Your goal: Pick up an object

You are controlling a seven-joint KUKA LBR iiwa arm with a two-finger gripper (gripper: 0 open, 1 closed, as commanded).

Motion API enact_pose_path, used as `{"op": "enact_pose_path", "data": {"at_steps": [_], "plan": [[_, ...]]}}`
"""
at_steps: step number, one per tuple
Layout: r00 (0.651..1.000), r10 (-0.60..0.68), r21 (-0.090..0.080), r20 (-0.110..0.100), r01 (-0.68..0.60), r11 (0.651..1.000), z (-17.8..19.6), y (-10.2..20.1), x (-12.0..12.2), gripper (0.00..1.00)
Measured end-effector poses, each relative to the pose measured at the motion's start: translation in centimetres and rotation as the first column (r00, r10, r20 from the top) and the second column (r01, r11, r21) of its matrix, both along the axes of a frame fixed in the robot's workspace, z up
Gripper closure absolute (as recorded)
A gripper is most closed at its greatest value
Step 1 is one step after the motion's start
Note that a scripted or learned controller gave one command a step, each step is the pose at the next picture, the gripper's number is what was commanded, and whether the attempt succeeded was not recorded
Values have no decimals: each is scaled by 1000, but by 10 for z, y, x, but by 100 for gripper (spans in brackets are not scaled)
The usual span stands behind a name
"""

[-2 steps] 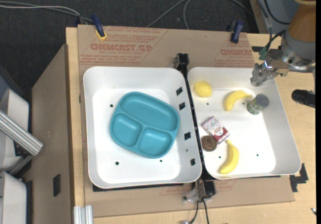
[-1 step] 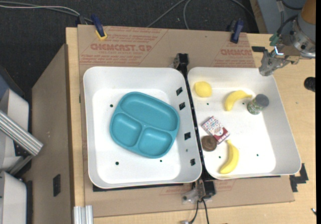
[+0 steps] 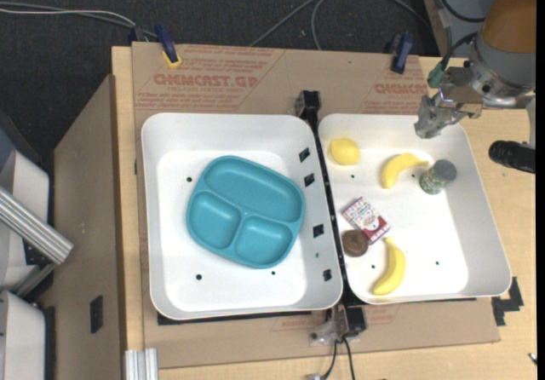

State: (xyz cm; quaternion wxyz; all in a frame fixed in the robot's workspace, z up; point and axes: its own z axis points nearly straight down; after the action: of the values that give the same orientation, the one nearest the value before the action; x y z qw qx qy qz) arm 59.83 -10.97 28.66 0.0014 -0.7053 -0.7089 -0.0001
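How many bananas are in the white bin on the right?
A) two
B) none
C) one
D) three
A: one banana lies near the far side of the right bin, beside the little jar, and a second banana lies near the front, next to the brown ball.

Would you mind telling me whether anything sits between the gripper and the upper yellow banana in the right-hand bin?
Nothing visible does. The gripper hangs over the far rim of the right white bin; bare bin floor separates it from the upper yellow banana. The small grey-lidded jar stands beside that banana, off the line.
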Motion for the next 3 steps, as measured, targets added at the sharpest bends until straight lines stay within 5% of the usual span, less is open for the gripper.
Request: {"op": "enact_pose_path", "data": {"at_steps": [3], "plan": [[1000,1,1,-4,-1,1000,-31,136,-58,100]]}}
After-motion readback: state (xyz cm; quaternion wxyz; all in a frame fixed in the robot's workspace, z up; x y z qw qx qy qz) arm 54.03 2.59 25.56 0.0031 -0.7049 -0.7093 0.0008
